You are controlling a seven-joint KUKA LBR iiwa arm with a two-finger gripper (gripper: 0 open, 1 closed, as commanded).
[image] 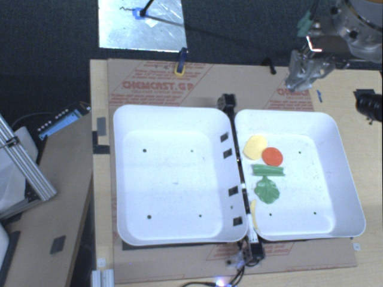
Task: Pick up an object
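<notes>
You have two glossy white plastic bins; the right bin (335,160) holds a smooth pale yellow lump (255,146), one flat orange-red disc (273,156), one thin green strip (267,170) and one crinkled green leaf shape (267,191), clustered near its left wall. The metal gripper (302,76) hangs above the bench beyond that bin's far rim.
</notes>
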